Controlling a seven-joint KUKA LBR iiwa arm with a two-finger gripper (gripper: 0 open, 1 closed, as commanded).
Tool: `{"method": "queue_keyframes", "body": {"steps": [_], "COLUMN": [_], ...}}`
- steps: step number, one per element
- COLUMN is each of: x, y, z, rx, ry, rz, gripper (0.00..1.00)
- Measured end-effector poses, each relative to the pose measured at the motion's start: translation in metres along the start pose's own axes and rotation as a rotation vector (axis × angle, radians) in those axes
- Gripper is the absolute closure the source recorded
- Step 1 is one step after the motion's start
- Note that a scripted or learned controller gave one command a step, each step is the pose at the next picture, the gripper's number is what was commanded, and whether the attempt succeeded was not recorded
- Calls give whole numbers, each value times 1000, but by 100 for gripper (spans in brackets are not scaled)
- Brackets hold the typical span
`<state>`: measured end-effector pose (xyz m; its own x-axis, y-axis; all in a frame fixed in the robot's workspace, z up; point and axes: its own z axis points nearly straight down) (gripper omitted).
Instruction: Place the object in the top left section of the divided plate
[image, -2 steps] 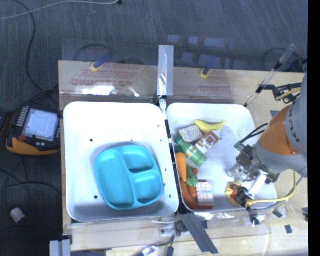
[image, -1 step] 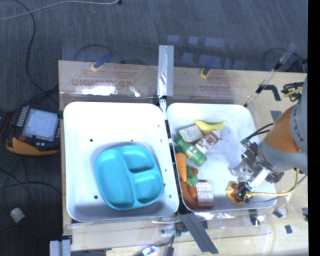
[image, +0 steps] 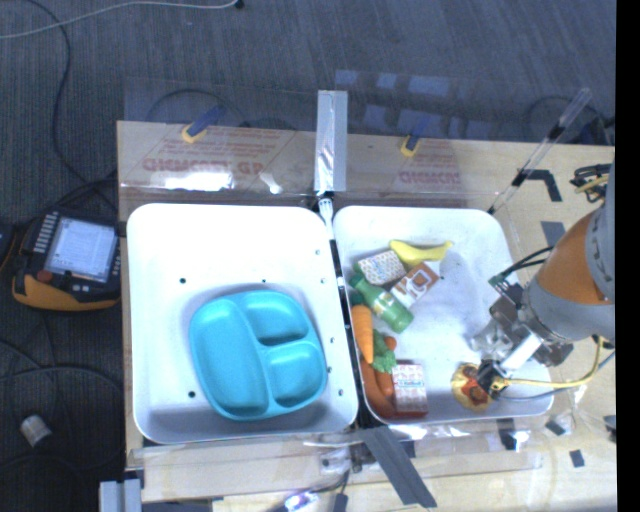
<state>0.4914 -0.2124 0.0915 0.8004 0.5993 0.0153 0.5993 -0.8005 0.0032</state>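
Note:
The blue divided plate (image: 258, 350) lies in the left bin (image: 160, 240), with one long section on its left and two smaller sections on its right. My gripper (image: 488, 342) hangs low over the right side of the right bin (image: 470, 225), far from the plate. Just below the gripper, a small yellow and red object (image: 467, 387) lies near the bin's front wall. I see nothing held in the gripper.
Along the right bin's left side lie a yellow banana (image: 418, 249), a patterned box (image: 380, 267), a red and white carton (image: 416, 284), a green bottle (image: 382, 304), an orange carrot (image: 363, 333) and a small box (image: 409, 385). A raised divider separates the bins.

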Motion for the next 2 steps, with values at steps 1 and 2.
{"method": "queue_keyframes", "body": {"steps": [1,2], "x": [-2,1], "y": [3,8], "z": [0,0], "rx": [0,4], "ry": [0,-3], "rz": [27,175], "gripper": [100,100]}}
